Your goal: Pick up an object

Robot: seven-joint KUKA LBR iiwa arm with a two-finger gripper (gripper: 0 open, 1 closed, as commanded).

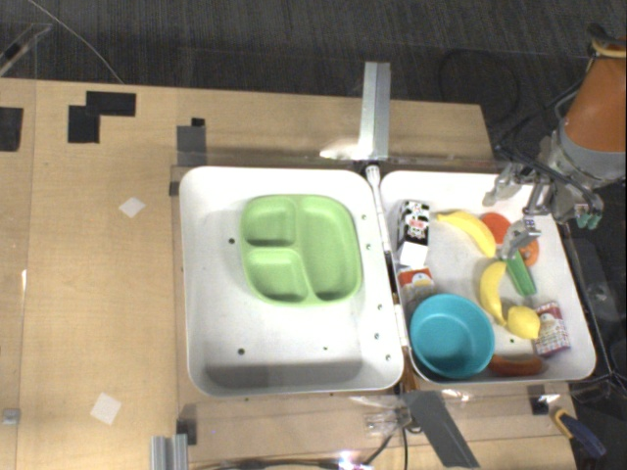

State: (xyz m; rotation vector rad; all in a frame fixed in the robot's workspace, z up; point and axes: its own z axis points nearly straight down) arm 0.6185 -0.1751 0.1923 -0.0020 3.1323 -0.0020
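The right bin (578, 292) holds a mixed pile. A yellow banana (468, 229) lies near its back, with a second banana (492, 290) below it. Close by are a red-orange round item (496, 227), a green stick-shaped item (520, 276), a lemon (523, 321) and a black-and-white carton (415, 223). My gripper (522, 233) reaches in from the right, low over the bin's back right part. It is just above the green item and next to an orange item (532, 251). I see nothing clearly held.
A blue bowl (451, 335) fills the right bin's front left. A red sausage-like item (514, 365) and a printed packet (552, 327) lie at the front right. The left bin (211, 292) holds a green divided plate (298, 248). A metal post (376, 106) stands behind the bins.
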